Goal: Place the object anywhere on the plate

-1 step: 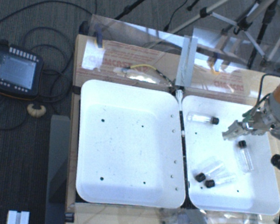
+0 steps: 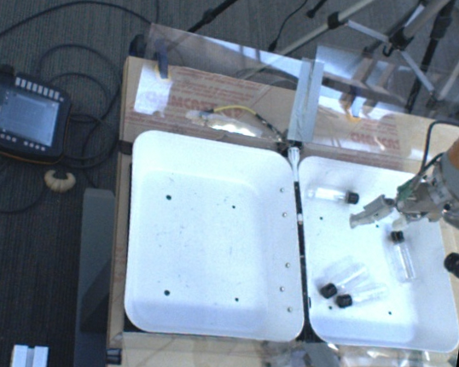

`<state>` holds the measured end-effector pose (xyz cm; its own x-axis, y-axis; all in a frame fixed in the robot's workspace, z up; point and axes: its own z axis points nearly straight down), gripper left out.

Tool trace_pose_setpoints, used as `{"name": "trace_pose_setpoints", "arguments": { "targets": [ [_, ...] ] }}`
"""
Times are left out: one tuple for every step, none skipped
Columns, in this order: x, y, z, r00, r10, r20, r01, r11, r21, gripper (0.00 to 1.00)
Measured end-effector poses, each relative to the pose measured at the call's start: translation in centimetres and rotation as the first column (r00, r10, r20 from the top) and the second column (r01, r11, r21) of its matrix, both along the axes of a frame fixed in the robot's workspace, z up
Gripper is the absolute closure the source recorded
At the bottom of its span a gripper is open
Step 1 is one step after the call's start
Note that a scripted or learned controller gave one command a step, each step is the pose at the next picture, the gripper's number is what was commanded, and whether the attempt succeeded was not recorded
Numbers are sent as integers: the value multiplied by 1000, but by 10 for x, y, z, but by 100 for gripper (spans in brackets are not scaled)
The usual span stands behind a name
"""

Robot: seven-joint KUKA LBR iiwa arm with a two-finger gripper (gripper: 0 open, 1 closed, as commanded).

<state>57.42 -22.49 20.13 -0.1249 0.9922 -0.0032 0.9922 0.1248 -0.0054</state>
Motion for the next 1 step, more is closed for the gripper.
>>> {"name": "trace_pose_setpoints", "arguments": {
  "targets": [
    [25, 139, -7, 957, -289, -2, 289, 957, 2, 0]
  ]
}}
